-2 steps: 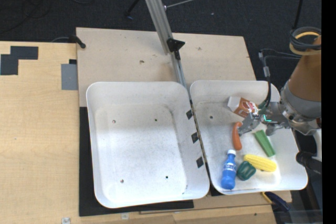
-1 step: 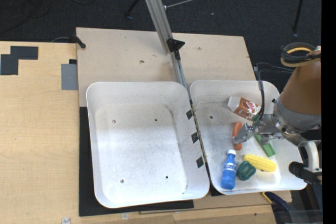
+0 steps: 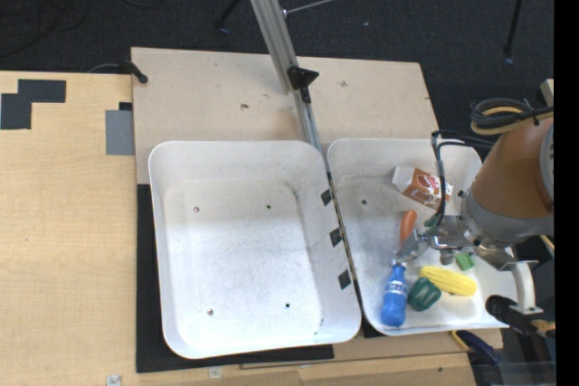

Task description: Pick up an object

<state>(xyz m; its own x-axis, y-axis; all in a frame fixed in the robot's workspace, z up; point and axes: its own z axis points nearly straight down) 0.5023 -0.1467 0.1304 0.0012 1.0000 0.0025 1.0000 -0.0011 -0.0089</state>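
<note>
The right bin point(image 3: 362, 194) holds the loose objects. A red and white packet point(image 3: 422, 186) lies near its far side, with a small orange carrot point(image 3: 408, 223) just in front of it. Toward the near edge lie a blue bottle point(image 3: 394, 295), a green pepper point(image 3: 422, 294) and a yellow corn cob point(image 3: 449, 281). A small green piece point(image 3: 465, 261) sits by the arm. My gripper point(image 3: 419, 245) hangs low over the bin's middle, between the carrot and the blue bottle, just left of the corn. Nothing is visibly held in it.
The left bin point(image 3: 172, 194) sits beside the right one, split from it by a rim with black clips point(image 3: 336, 236). A slanted metal rail point(image 3: 276, 32) rises behind the bins. The arm's orange band point(image 3: 511, 172) overhangs the right bin's right side.
</note>
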